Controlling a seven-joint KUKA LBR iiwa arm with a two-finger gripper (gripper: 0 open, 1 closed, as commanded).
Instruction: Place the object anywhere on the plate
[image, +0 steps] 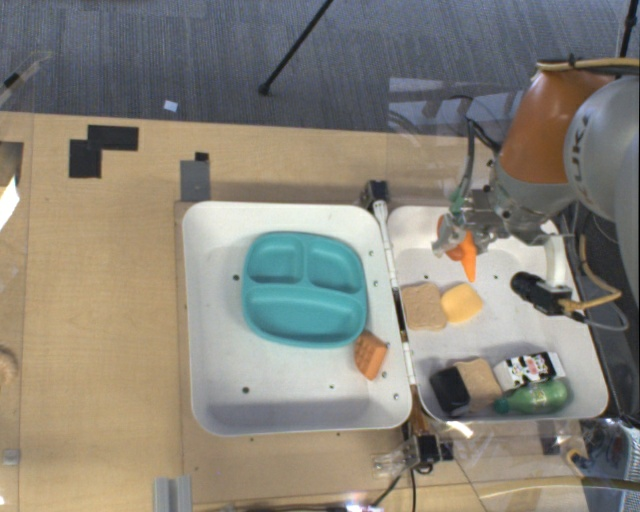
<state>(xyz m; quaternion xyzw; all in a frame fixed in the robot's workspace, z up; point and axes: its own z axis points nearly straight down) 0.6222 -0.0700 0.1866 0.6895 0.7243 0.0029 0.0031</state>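
Pinching an orange carrot (469, 258), gripper (462, 236) fingers partly hidden behind the wrist.

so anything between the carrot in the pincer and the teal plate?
The pincer holds an orange carrot piece over the right bin. The teal plate sits in the left bin. Between them are only the two bins' adjoining rims, low. The orange waffle piece touches the plate's near corner, off the direct path.

A grey arm (610, 150) with a broad orange band (540, 125), thin dark cables, and what looks like a metallic tool (467, 240).
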